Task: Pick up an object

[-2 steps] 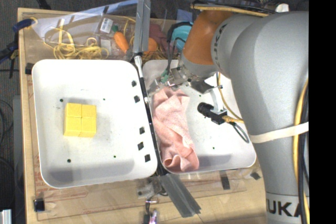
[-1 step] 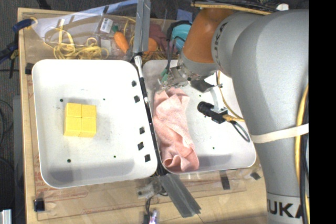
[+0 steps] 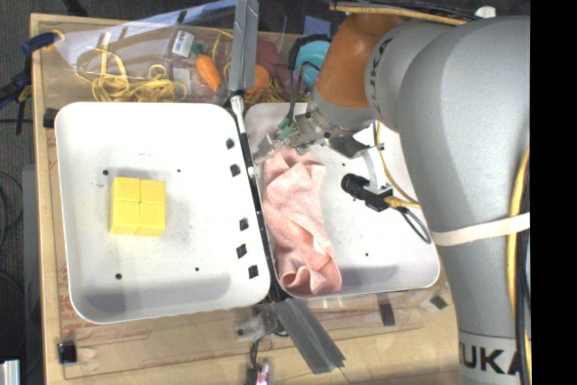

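A pink cloth [image 3: 299, 221] lies crumpled along the left side of the right bin [image 3: 397, 270]. A yellow block [image 3: 138, 206], scored into squares, sits flat in the left bin [image 3: 90, 284]. My gripper [image 3: 290, 132] reaches down at the far left corner of the right bin, just above the top edge of the pink cloth. The grey arm with its orange band [image 3: 347, 68] covers most of the wrist.
Behind the bins a clear bag holds yellow rubber bands [image 3: 122, 78], an orange carrot-like toy [image 3: 209, 72] and a teal item [image 3: 313, 57]. A black cable plug [image 3: 361, 189] hangs over the right bin. The arm's big grey body fills the right side.
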Controlling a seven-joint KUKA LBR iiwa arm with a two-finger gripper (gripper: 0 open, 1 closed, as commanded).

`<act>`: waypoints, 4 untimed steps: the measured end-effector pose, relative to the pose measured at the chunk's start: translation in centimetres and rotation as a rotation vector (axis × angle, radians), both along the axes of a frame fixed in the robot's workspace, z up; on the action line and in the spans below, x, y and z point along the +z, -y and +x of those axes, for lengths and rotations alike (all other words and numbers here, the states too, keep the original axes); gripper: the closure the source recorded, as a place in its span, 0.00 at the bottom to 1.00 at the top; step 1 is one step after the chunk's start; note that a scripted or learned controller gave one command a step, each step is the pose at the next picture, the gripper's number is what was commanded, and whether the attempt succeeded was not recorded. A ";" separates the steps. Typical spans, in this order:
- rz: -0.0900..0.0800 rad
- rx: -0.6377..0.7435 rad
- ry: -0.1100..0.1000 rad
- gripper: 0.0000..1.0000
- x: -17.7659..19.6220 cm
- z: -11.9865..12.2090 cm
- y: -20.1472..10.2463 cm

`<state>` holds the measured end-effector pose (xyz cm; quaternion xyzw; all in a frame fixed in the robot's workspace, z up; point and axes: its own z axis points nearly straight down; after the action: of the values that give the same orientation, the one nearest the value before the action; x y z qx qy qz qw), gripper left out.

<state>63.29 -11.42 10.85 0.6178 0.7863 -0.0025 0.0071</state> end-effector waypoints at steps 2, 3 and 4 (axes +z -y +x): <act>0.002 0.005 -0.003 0.00 0.9 0.0 -0.2; 0.012 -0.023 -0.011 0.00 -1.7 -2.6 1.8; 0.012 -0.024 -0.011 0.00 -1.7 -2.6 1.8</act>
<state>60.65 -13.18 9.17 0.6271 0.7789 -0.0011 -0.0012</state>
